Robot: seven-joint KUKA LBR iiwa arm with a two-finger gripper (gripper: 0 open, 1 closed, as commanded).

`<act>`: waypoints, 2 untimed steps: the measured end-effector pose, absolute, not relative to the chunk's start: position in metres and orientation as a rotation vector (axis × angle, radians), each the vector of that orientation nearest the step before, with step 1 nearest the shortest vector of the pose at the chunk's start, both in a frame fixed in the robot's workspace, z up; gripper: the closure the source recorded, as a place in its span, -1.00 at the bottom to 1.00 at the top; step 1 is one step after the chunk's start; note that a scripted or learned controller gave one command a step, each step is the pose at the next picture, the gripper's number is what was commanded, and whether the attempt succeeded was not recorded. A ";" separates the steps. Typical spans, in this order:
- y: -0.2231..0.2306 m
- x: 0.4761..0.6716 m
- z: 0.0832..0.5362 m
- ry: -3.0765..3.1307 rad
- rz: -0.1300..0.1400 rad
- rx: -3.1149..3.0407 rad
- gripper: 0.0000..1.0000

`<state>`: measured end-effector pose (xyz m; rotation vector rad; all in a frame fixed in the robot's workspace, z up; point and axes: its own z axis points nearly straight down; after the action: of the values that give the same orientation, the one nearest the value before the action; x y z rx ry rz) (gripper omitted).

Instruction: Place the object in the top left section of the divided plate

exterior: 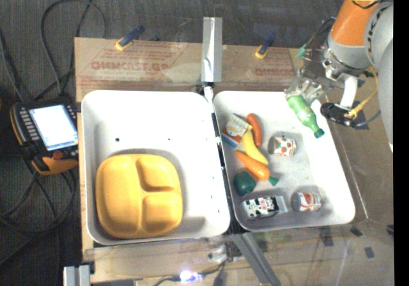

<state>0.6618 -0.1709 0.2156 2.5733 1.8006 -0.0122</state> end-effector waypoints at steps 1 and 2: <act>-0.118 0.596 0.190 2.183 -0.003 2.267 1.00; -0.009 0.572 0.182 2.049 -0.007 2.388 1.00</act>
<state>0.5725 -0.0090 0.1815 2.3885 2.0485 -0.0066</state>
